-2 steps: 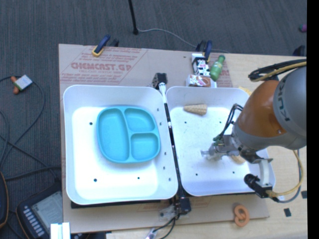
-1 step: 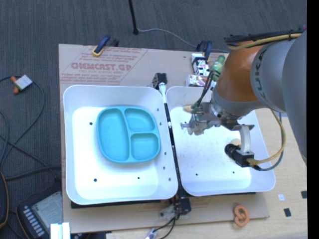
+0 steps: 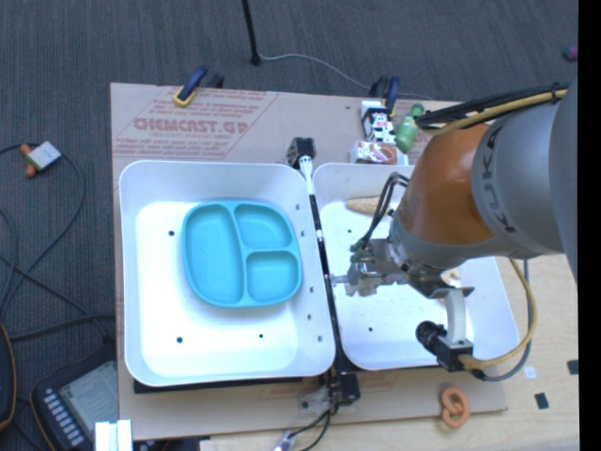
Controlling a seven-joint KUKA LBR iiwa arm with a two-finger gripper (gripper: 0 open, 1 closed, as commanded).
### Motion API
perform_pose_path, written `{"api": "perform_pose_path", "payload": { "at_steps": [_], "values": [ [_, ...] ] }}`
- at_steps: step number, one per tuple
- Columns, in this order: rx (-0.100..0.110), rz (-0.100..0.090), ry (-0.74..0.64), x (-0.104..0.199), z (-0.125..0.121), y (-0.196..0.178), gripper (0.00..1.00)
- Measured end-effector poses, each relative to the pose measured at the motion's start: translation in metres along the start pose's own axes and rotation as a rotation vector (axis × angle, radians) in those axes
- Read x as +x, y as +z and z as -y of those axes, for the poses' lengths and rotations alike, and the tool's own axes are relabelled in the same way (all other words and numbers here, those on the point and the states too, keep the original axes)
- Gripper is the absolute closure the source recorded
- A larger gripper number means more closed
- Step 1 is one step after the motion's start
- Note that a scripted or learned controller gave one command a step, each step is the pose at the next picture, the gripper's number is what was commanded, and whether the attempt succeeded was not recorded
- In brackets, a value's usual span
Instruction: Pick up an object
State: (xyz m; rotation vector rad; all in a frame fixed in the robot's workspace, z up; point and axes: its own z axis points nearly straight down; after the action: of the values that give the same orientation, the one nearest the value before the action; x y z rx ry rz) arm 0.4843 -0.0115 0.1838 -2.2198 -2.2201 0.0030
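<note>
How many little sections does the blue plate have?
3. The plate lies in the left bin: one long section on its left side, one at upper right, one at lower right.

Grey ribbed carpet (image 3: 94, 26) surrounds a brown board (image 3: 207, 125), with black cables (image 3: 28, 252) trailing across the floor.

Just one camera here, mounted above the bench and looking down at a slant. It took in both white bins, left bin (image 3: 131, 252) and right bin (image 3: 498, 318), plus some carpet around. The arm (image 3: 488, 195) came in from the right, close under the lens.
</note>
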Motion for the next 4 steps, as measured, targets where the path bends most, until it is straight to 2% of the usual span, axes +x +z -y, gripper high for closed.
{"api": "perform_pose_path", "payload": {
  "at_steps": [2, 4],
  "values": [
    [-0.001, 0.000, 0.000, 0.006, 0.001, 0.000, 1.00],
    [-0.001, -0.001, -0.002, -0.006, 0.001, 0.000, 1.00]
  ]
}}
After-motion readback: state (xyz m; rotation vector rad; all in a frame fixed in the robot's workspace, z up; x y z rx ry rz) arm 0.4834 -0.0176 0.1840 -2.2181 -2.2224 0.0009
